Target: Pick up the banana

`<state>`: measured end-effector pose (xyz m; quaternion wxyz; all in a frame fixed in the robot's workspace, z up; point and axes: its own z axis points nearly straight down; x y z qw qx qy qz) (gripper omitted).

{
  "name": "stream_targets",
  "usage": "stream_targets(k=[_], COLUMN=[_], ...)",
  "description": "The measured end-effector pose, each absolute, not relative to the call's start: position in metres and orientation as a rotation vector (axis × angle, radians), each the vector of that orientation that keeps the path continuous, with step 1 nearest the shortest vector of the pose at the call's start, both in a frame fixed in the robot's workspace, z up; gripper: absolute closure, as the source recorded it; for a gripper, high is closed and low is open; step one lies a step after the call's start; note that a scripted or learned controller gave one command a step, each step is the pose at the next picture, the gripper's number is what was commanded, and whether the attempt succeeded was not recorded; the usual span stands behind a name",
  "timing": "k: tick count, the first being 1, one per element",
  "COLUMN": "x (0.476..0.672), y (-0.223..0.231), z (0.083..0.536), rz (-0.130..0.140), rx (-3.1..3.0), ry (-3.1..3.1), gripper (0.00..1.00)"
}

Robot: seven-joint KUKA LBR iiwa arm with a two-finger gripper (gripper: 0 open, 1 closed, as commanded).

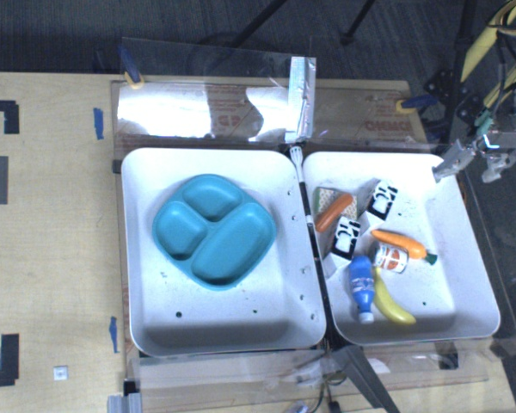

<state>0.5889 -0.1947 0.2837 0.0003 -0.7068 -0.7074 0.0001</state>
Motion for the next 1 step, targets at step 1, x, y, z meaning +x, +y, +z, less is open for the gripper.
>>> stream_targets(k=[1], x=[0.5899], y=[-0.1951], z=[0.2943], rz=[-0.001], rx=[-2.222], ry=[-2.225], gripper=[1.0])
